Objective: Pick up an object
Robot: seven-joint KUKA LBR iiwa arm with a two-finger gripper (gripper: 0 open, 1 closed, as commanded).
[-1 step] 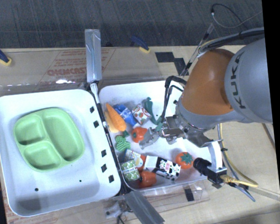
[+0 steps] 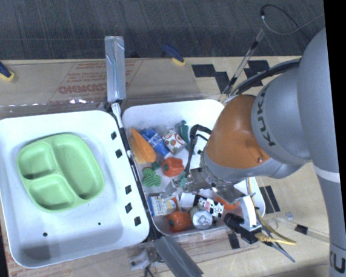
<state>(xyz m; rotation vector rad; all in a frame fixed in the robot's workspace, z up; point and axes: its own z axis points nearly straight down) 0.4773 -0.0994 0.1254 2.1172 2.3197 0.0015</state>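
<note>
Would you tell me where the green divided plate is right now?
The green divided plate lies in the left bin, toward its upper left.

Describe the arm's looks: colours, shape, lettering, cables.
The arm is thick, rounded and smooth, in matte grey, with a glossy orange band bulging above the wrist. Dark KUKA lettering runs along the grey shell beside that band. A thin black cable loops off the wrist end, and more dark cables trail along the arm's upper side.
</note>
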